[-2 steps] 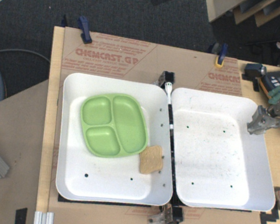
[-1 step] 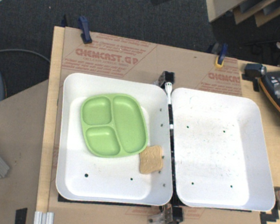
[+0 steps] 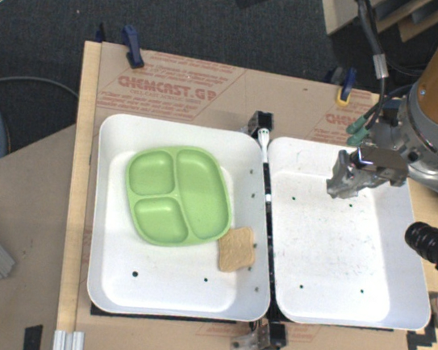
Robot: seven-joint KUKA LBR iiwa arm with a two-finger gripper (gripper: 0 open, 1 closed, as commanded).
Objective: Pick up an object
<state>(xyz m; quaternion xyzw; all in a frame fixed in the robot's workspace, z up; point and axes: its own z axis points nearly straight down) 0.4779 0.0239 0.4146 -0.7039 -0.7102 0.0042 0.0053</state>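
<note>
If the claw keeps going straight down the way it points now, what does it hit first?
Most likely the bare floor of the right bin. The claw hangs over its upper part with nothing under it; height is hard to judge. The green plate and tan sponge lie in the left bin.

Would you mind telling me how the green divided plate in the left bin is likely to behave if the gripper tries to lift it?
The green plate looks like moulded plastic, so probably stiff and light. It lies flat in the left bin with a low rim, so two fingers may slip unless they pinch the edge or a divider. The tan sponge touches its corner and might shift.
</note>
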